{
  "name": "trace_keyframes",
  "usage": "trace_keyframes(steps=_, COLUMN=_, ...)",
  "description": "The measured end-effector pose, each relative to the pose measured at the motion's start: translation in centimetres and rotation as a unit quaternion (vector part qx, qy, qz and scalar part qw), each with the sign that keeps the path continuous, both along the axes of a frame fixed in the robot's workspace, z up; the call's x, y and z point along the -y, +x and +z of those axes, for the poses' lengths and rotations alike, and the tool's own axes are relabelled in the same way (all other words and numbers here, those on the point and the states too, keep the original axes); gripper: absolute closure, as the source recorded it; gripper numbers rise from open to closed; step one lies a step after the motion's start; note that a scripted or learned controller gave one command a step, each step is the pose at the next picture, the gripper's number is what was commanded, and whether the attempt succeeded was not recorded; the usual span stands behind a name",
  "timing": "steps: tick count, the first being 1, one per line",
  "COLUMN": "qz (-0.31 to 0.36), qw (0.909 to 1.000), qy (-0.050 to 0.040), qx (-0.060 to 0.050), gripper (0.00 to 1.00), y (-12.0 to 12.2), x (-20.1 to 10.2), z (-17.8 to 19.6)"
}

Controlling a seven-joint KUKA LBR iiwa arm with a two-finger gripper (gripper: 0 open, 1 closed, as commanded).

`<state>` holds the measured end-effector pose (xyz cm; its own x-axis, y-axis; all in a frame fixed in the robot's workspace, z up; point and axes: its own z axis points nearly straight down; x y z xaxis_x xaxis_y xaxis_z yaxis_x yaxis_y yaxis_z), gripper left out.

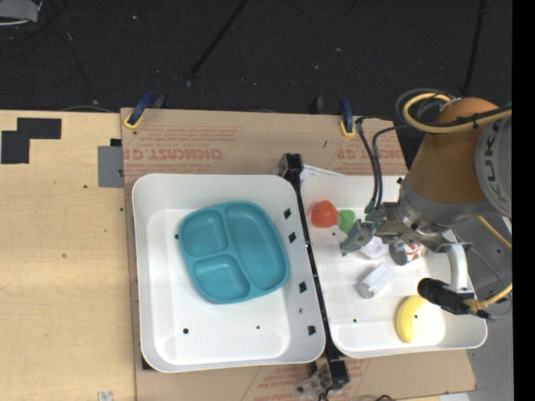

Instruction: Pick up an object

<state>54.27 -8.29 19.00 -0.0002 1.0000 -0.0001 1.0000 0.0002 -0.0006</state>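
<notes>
While the left bin carries just a teal plate, smooth and glossy, rounded at the corners and split into three compartments, the right bin is where the loose pieces crowd together. Both bins are shallow white trays with soft rounded rims, touching along a black seam with small clips, and they rest on brown printed cardboard pinned at the back by blue-and-yellow clamps.

Near the upper left of the right bin lies a red rounded object, matte and tomato-like, with a small green object just beside it on its right. The gripper sits low over the bin right next to the green piece, its dark metal fingers angled down and left; whether they are spread or closed cannot be told, and nothing is visibly caught between them. Below it a small pale grey cylinder lies tilted on the bin floor. Further right and nearer the front edge rests a yellow banana-shaped object, smooth and curved. The arm's orange band and grey wrist hang over the bin's right part, hiding some of what lies beneath.
</notes>
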Motion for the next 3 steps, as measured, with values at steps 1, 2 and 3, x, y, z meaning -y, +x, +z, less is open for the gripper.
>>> trace_keyframes(steps=1, qz=0.000, qw=1.0000, qy=-0.0001, qx=0.000, gripper=1.00, y=-0.01, x=0.05, z=0.98)
trace_keyframes(steps=2, qz=-0.001, qw=1.0000, qy=0.0001, qx=0.000, gripper=0.00, y=-0.02, x=0.05, z=0.95)
trace_keyframes(steps=3, qz=-0.001, qw=1.0000, qy=0.0001, qx=-0.001, gripper=1.00, y=-0.02, x=0.11, z=1.92)
